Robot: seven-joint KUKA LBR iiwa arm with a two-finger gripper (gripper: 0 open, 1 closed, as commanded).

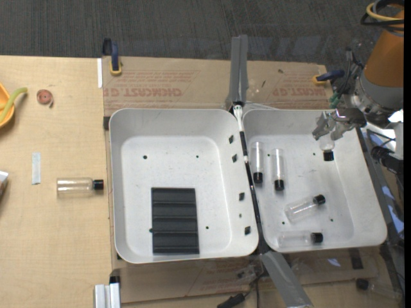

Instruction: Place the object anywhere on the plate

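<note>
1. The gripper (328,145) is hanging over the upper right part of the right bin (359,236), apparently pinching a small clear vial (328,154) with a black cap; the view is blurry there.
2. Four more vials are lying in that bin: two upright-aligned (257,162) (278,167), one tilted (303,206), one near the front (298,239).
3. The black ridged plate (174,221) is sitting in the left bin (128,124), well apart.

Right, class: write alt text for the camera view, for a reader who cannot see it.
A grey and orange robot arm's gripper hovers over the upper right of the right bin, which holds several clear vials with black caps. The left bin holds a dark ribbed plate; another vial lies on the bench outside.
</note>
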